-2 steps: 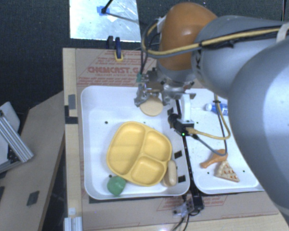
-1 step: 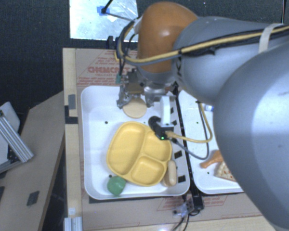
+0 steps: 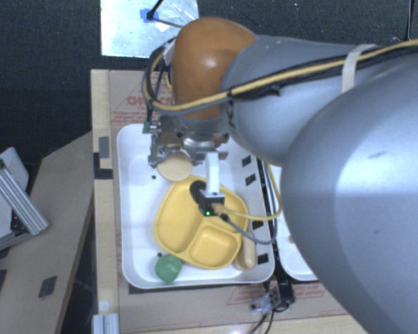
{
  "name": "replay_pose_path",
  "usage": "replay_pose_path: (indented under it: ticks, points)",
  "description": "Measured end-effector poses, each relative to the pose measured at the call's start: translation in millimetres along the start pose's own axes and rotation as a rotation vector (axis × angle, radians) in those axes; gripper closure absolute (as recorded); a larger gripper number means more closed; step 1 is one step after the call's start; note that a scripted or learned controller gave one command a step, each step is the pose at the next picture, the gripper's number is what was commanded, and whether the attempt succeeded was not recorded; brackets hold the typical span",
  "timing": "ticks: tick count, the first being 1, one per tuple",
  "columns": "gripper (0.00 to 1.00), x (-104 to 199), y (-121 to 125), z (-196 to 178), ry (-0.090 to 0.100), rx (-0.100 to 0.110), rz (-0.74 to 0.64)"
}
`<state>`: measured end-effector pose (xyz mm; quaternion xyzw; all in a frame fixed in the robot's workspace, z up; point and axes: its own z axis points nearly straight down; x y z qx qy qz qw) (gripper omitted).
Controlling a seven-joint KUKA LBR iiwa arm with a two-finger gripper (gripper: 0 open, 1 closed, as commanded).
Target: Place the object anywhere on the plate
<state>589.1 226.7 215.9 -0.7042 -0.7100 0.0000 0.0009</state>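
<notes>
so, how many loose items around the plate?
3: green ball by plate's near corner, tan disc at its far edge, tan piece along its right rim. Arm may hide more.

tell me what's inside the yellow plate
The yellow plate looks bare where it shows. The gripper covers its upper edge, so anything there is hidden. A green object lies outside it, in the white bin.

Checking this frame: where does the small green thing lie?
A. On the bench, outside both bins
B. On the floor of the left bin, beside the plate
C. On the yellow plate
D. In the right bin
B: the green thing sits on the white floor of the left bin, just off the near left edge of the yellow plate, not on it.
</notes>
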Motion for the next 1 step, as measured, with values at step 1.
replay_pose_path:
  ticks: [1]
  points:
    - [0.00,-2.3,0.9,-0.6,-0.001,-0.001,0.004]
